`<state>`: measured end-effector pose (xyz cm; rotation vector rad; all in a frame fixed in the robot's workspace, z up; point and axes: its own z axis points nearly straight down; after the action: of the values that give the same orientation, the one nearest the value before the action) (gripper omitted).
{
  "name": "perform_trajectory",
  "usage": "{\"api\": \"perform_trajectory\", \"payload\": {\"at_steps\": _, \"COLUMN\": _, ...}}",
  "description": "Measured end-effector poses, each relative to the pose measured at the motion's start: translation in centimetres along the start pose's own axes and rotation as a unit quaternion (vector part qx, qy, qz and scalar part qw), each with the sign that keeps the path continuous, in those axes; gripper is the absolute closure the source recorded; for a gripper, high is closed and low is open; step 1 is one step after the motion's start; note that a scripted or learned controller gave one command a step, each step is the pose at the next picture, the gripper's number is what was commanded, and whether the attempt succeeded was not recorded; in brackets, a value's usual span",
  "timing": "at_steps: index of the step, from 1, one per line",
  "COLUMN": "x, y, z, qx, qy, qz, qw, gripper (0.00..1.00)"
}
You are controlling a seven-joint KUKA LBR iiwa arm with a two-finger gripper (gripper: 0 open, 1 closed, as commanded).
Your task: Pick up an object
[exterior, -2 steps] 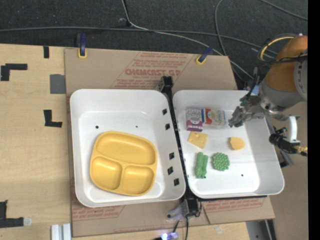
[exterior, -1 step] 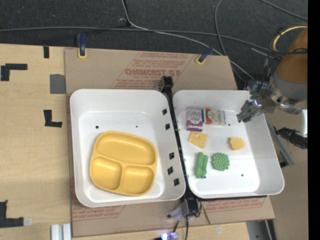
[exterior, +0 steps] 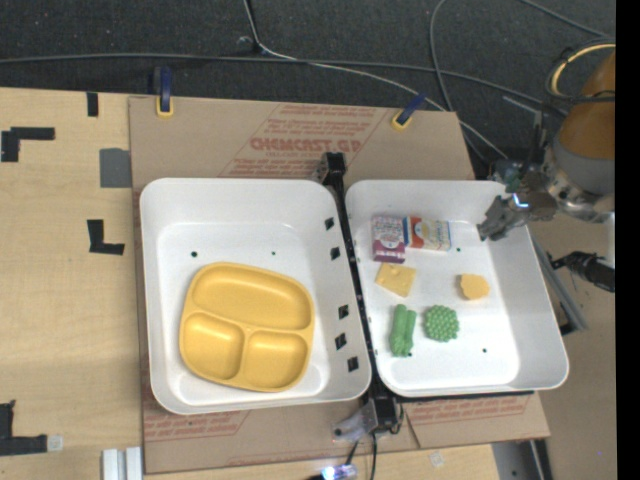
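At the right edge of the right-hand shallow white bin [exterior: 530, 298], the tool [exterior: 497, 220] hangs over the bin's upper right rim, on the grey arm with an orange band [exterior: 585, 118] that enters from the right. Tool is dark and small in the view; whether it is open or closed cannot be told. Nothing visible in its grasp.

Right bin contents, all lying on the bin floor:
- small purple and white carton [exterior: 389, 237], upper middle, lying flat.
- small white packet with orange and red print [exterior: 430, 233], touching or just beside the carton's right side.
- pale yellow wedge-shaped block [exterior: 396, 279], just below the carton.
- small orange-yellow lump [exterior: 474, 287], right of the wedge, apart from it, below the tool.
- green elongated toy vegetable [exterior: 402, 329], lower left of the bin, near the dividing wall.
- round green knobbly ball [exterior: 441, 323], just beside the green vegetable, to its right.

Left-hand shallow white bin [exterior: 160, 228] holds a yellow plastic plate with three compartments [exterior: 246, 325], lying flat in the lower middle.

Both bins sit side by side on a brown cardboard sheet with red print [exterior: 290, 138], which lies on the pale wooden counter [exterior: 60, 298]. Black cables [exterior: 300, 60] run across the dark surface behind.
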<state>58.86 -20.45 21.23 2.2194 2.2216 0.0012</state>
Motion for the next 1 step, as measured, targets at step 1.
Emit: {"api": "perform_trajectory", "payload": {"at_steps": 1, "x": 6.17, "y": -0.51, "z": 0.45, "qx": 0.002, "qy": 0.001, "qz": -0.003, "qw": 1.0, "gripper": 1.0}}
